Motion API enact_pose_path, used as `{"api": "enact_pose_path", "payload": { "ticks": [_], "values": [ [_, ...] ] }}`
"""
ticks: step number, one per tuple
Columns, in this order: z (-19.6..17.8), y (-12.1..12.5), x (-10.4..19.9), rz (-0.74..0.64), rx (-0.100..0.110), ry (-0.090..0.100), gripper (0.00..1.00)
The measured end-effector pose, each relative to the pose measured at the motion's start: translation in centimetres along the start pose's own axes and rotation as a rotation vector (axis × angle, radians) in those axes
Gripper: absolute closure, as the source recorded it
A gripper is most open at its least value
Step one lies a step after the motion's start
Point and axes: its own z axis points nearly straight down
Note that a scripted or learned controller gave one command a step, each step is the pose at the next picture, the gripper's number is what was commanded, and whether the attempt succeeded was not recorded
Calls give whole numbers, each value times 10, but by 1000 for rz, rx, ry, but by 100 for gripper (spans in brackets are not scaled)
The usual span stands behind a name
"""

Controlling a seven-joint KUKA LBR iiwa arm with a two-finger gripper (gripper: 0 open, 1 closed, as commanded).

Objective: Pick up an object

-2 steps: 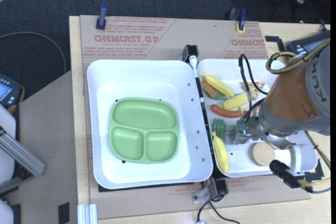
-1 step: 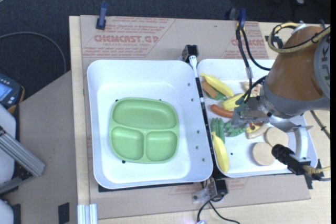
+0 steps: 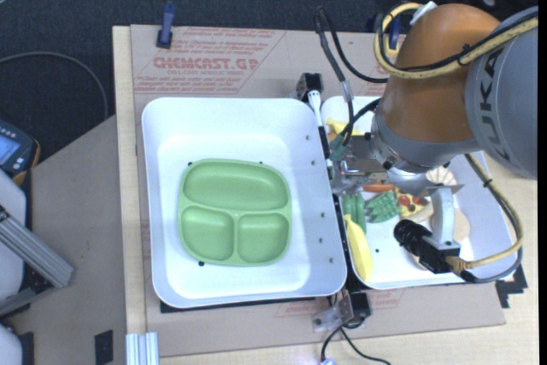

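Sitting in left bin (image 3: 162, 184): green divided tray (image 3: 234, 211), flat, mid-bin.
Right bin (image 3: 402, 273): yellow banana (image 3: 360, 250) by left wall, green toy (image 3: 382, 206), other small items partly hidden.
Gripper (image 3: 363, 175): low over right bin; fingers hidden by wrist, can't tell.

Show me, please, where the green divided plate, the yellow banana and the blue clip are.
green divided plate (image 3: 235, 211), camera view, central ridge.
yellow banana (image 3: 360, 250), camera view, middle of its length.
blue clip (image 3: 166, 26), camera view, its body.

board (image 3: 205, 60): red "CHEMCAST" print, smaller lines unreadable | arm (image 3: 504, 90): partial "KU" lettering
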Motion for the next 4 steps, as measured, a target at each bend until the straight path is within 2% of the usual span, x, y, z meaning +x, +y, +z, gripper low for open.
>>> {"api": "enact_pose_path", "payload": {
  "ticks": [1,2,3,4],
  "values": [
    [-8,0,49,1,4,0,100],
    [86,-3,-3,14,18,-4,100],
    [-78,2,7,4,-13,2,100],
    [-159,2,46,2,-5,1,100]
  ]
}}
